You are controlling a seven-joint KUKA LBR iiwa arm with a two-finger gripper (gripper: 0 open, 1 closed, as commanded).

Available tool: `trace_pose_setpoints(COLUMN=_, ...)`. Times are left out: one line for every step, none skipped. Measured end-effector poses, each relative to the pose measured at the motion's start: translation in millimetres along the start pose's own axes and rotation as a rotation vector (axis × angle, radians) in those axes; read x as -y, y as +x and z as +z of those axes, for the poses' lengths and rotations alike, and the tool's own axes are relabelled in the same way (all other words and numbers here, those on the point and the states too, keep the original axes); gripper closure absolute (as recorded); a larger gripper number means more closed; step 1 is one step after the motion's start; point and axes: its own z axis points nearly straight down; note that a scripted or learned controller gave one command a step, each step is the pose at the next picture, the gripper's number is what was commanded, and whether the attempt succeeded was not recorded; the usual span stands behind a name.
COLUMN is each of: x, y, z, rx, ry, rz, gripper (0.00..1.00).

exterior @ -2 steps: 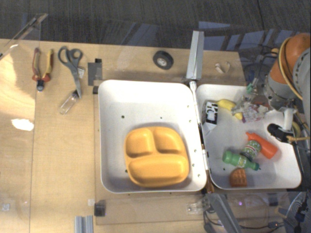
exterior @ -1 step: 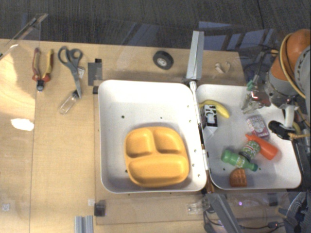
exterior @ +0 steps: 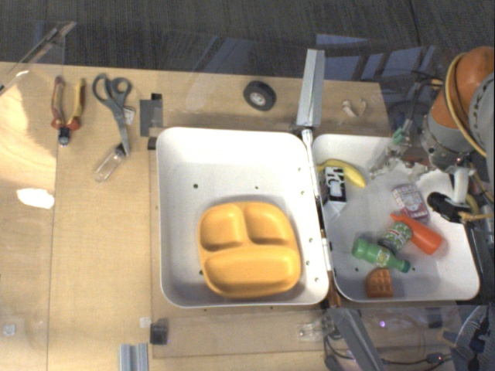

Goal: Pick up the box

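Camera view: box (exterior: 334, 184) against right bin (exterior: 464, 288) left wall; claw state unclear.

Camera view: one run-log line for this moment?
arm: above right bin's far right corner | box: left wall, beside banana, not held | left bin: yellow tray

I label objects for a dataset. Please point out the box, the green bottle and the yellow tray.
box (exterior: 334, 185), camera view, its black face.
green bottle (exterior: 379, 255), camera view, mid-body.
yellow tray (exterior: 249, 249), camera view, centre ridge.
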Motion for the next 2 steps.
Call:
trace_pose_setpoints(x=34.0, y=2.9, z=9.2, rx=0.008, ry=-0.032, rz=-0.077, gripper=0.00)
trace_pose_setpoints(x=43.1, y=-3.8, z=9.3, rx=0.007, ry=-0.033, rz=-0.122, gripper=0.00)
